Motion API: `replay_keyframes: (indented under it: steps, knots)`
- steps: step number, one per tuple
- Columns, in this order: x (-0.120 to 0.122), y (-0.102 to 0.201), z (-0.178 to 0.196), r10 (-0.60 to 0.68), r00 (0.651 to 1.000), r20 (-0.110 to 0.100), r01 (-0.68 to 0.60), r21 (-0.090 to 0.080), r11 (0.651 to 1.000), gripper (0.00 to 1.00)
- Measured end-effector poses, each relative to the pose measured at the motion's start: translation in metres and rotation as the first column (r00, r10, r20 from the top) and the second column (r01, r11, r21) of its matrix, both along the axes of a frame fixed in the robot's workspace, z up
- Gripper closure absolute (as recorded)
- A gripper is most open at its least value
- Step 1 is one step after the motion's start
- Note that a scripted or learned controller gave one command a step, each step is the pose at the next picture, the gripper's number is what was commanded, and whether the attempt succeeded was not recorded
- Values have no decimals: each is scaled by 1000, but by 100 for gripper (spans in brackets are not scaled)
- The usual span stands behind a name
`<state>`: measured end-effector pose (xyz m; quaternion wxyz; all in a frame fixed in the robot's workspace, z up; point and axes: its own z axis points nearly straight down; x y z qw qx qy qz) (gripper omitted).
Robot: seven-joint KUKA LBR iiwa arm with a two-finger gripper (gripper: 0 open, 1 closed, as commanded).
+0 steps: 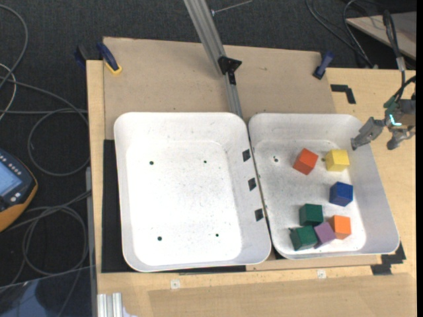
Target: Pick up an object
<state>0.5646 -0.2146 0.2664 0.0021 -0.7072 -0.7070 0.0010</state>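
The right bin [264, 177] holds several small cubes. An orange-red cube [305, 161] and a yellow cube [337, 160] lie near its far side, with a blue cube [341, 193] below them. Two green cubes [310, 213] [304, 237], a purple cube [324, 232] and an orange cube [341, 225] cluster at the near edge. My gripper [379, 139] hovers over the bin's far right rim, to the right of the yellow cube. It is open, its two fingers spread with nothing between them.
The left bin [125, 177] sits beside the right one on the wooden bench. A slanted metal pole [211, 38] rises from between the bins at the back. Blue clamps [110, 58] [323, 65] hold the board's far corners. Cables lie on the floor at left.
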Motion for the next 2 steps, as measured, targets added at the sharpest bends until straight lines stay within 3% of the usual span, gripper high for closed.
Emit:
replay_keyframes:
  steps: [1,2]
  knots:
    - [1,0,2,2,1000,4,-2,-1,1000,0]
    - [-6,0,-59,0,1000,-2,0,1,1000,0]
